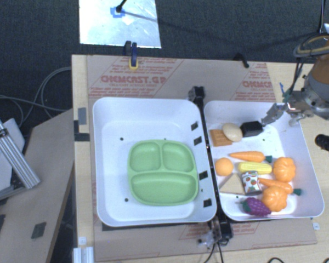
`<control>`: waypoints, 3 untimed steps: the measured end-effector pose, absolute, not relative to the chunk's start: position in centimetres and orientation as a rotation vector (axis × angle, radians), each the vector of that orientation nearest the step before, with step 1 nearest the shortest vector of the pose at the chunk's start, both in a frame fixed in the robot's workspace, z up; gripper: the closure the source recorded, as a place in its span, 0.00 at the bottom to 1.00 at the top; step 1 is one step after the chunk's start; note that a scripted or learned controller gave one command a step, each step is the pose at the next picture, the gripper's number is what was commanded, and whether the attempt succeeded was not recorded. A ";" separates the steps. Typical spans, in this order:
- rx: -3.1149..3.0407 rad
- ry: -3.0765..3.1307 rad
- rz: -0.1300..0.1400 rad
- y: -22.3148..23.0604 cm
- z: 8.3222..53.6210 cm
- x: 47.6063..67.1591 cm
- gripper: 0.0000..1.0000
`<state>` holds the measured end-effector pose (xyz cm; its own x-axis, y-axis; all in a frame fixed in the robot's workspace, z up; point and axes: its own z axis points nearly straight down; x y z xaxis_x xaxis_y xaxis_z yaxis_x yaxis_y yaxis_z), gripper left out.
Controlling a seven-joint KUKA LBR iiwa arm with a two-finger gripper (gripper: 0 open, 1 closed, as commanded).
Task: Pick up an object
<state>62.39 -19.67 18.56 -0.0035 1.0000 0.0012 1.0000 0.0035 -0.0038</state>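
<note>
The right bin (312, 201) holds several toy foods. A pale egg-shaped roll (231, 131) lies on a tan cracker (218, 139) near its back left. In front of them are a carrot (247, 156), an orange ball (223, 166), a corn cob (256, 168), a pumpkin (283, 169), a small can (251, 183), a second pumpkin (275, 199) and purple grapes (255, 206). My gripper (294, 113) hangs over the bin's back right part, up and to the right of the roll. I see nothing held in it.
The left bin (107, 147) holds a green divided plate (163, 172). A black bar (204, 147) with clips separates the two bins. A pale wedge (228, 183) lies by the can. Cardboard (148, 75) lines the bench behind the bins.
</note>
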 end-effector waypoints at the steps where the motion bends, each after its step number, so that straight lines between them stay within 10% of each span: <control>1: -2.215 -2.222 0.003 -19.4 12.2 62.4 0.00; 2: -2.218 -2.226 -0.001 -19.3 8.4 62.5 0.00; 3: -2.218 -2.230 -0.003 -19.3 9.5 62.6 1.00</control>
